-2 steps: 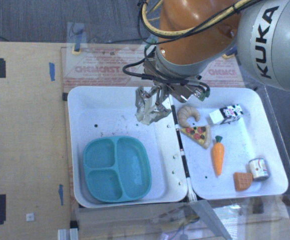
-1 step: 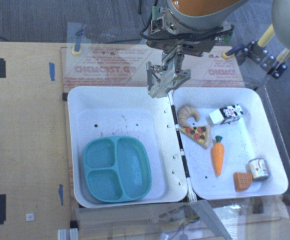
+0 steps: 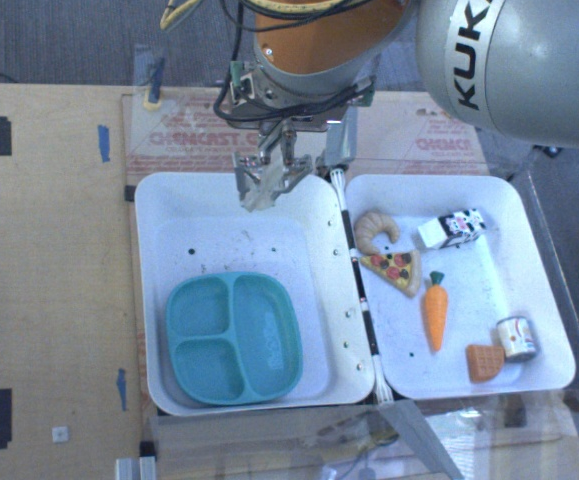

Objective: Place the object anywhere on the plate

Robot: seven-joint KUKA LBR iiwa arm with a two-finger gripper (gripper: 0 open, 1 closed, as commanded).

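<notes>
1. Your hand [image 3: 269, 180] is hanging over the far edge of the left bin [image 3: 159, 200]; you cannot tell whether it is gripping anything or how far it is opened.
2. The teal plate [image 3: 233, 339], split into three compartments, is lying in the left bin's near half, towards its left corner.
3. In the right bin [image 3: 539, 258], a croissant [image 3: 376, 228] and pizza slice [image 3: 393, 268] are sitting near the left wall, with a carrot [image 3: 435, 311] beside them.
4. A cow-patterned carton [image 3: 451, 229] is lying near the far edge; a small can [image 3: 515, 338] and an orange wedge [image 3: 485, 362] are resting at the near right corner.
</notes>
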